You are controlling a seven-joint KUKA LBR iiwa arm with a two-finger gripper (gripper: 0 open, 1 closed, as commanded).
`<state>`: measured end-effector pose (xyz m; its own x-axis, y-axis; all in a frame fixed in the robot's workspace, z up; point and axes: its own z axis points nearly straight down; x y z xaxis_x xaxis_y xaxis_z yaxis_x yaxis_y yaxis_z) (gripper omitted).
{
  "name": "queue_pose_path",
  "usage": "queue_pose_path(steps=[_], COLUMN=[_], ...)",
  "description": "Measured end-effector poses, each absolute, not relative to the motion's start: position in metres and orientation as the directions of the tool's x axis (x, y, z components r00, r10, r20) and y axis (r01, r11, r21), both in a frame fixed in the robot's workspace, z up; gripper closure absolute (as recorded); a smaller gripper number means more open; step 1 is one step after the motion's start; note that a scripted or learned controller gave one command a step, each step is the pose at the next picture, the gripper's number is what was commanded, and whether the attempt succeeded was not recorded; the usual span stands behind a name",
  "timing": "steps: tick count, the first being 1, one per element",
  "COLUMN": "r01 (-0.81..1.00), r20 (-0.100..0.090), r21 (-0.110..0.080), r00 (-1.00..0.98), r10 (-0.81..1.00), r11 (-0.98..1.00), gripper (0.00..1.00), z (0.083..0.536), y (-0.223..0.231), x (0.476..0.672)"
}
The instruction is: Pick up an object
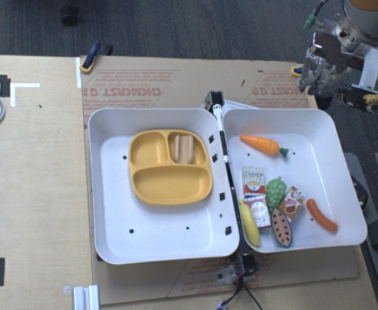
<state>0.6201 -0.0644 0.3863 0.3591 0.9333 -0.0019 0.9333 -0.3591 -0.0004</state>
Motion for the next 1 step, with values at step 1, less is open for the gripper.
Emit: queue_pose_path(steps=[1], r01=[0.93], r20=[-0.002], r21=[-0.001], r00=[0.367], r10=[0.93], r11=[-0.367], gripper=[1.0], z=[0.5305], y=[-0.1161], x=[0.5839])
